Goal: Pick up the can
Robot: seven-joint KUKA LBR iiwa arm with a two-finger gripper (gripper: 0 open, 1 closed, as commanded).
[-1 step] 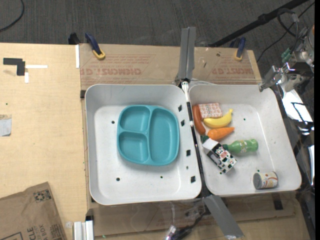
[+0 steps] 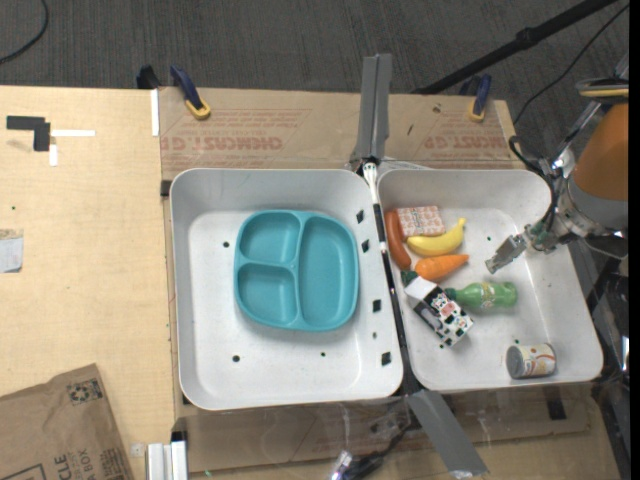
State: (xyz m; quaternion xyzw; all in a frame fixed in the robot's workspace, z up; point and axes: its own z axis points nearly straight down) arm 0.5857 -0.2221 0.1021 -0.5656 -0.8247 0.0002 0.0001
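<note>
Can (image 2: 531, 360) lies on its side in near-right corner of right bin (image 2: 580, 298), well apart from gripper (image 2: 503, 254). Gripper hovers over bin's right-middle, nothing between its parts; open or closed, cannot tell. Banana (image 2: 438, 239), carrot (image 2: 441, 265), green bottle (image 2: 484, 294) sit left of it. Teal plate (image 2: 298, 269) in left bin (image 2: 200, 298).

Robotics lab test bench.
Two white bins (image 2: 190, 268) on clamped cardboard (image 2: 280, 133), grey carpet floor (image 2: 250, 18), loose cables (image 2: 25, 13), tripod leg (image 2: 540, 28).
</note>
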